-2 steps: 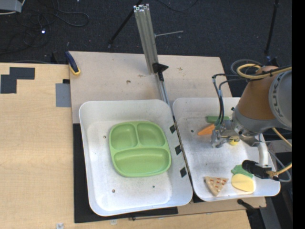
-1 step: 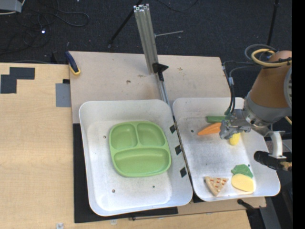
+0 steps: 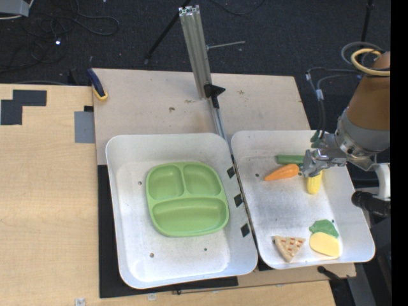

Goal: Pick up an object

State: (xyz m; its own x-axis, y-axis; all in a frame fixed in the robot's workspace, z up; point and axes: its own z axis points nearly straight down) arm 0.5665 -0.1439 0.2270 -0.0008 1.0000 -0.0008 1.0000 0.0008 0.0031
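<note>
In the right bin (image 3: pixel 344 250) lie several toy foods. An orange carrot (image 3: pixel 282 172) with a green top lies near the bin's middle. A small yellow piece (image 3: pixel 313 184) sits just right of it. My gripper (image 3: pixel 313 163) hangs low over the carrot's right end and the top of the yellow piece, reaching in from the right. Whether it touches either one I cannot tell. A pizza slice (image 3: pixel 288 247) and a yellow fruit with a green leaf (image 3: pixel 325 241) rest near the bin's front edge.
The left bin (image 3: pixel 127 247) holds a green divided plate (image 3: pixel 187 198). An upright metal post (image 3: pixel 196 50) stands behind the bins. Black clips sit along the seam between the bins. The arm's grey and orange wrist (image 3: pixel 370 113) looms over the right bin's far right corner.
</note>
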